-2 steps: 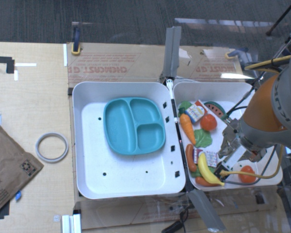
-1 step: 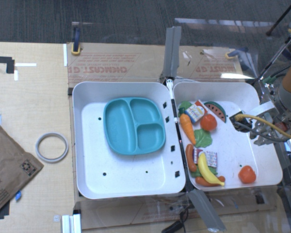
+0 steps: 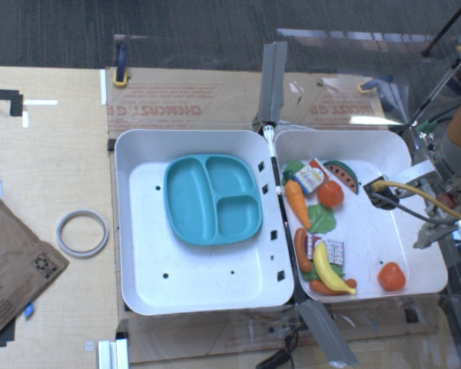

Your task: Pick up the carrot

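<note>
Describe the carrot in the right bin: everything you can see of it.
The carrot is a smooth, glossy orange toy, plastic by its look, with a green leafy top. It lies flat in the right bin along its left wall, top toward the far side, tip pointing toward the camera. A small carton lies by its top and a green leafy piece touches its tip end. The gripper sits apart, to its right.

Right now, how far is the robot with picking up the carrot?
Nothing looks done: the carrot lies in the right bin near its left wall, among other toy food. The gripper hovers over the bin's right side, apart from the carrot. Reaching, grasping and lifting remain.
</note>
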You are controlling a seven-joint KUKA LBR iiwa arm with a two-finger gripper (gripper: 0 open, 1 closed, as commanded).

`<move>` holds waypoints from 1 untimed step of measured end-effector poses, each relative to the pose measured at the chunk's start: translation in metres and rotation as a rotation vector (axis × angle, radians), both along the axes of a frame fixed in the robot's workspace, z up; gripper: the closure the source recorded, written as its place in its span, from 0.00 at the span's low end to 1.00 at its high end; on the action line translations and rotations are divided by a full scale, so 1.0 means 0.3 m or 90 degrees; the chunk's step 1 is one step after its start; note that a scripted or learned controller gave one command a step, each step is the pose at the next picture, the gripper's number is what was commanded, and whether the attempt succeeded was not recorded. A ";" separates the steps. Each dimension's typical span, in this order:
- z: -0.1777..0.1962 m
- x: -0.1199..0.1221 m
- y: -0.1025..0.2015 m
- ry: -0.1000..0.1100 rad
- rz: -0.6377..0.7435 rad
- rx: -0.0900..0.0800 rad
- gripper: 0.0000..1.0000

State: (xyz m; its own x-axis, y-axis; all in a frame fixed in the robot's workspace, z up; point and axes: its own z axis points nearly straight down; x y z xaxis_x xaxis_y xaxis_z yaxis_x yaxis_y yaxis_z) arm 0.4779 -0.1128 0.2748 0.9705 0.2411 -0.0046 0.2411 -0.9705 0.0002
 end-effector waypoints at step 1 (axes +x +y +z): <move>0.372 0.003 0.309 -0.002 -0.027 -0.001 0.00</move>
State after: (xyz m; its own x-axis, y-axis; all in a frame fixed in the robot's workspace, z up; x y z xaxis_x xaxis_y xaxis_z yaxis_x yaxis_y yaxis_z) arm 0.4788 -0.0201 0.3865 0.9798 0.1998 -0.0015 0.1998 -0.9798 0.0029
